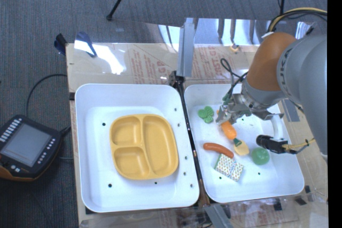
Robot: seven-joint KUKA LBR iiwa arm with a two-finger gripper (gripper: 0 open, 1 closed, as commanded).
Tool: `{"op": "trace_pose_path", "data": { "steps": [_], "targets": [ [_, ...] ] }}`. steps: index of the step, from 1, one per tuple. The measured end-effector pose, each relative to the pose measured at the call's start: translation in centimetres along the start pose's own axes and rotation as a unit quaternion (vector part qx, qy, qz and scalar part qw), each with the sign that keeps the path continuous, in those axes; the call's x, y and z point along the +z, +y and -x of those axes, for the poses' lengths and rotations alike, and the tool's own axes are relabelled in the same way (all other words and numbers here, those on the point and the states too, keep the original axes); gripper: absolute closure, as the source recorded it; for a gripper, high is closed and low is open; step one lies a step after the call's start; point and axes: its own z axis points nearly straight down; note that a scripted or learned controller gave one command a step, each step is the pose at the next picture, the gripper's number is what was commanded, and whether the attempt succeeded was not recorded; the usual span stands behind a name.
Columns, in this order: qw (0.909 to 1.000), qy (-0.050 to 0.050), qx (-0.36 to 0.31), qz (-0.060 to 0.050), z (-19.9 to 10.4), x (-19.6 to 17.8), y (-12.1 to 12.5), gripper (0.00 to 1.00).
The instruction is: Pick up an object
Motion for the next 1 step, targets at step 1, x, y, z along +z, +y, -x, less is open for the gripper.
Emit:
{"op": "trace_pose_path", "data": {
  "steps": [1],
  "targets": [
    [0.9982,-0.002,-0.059,0.008,-4.45,-11.16,1.1,1.0]
  ]
}}
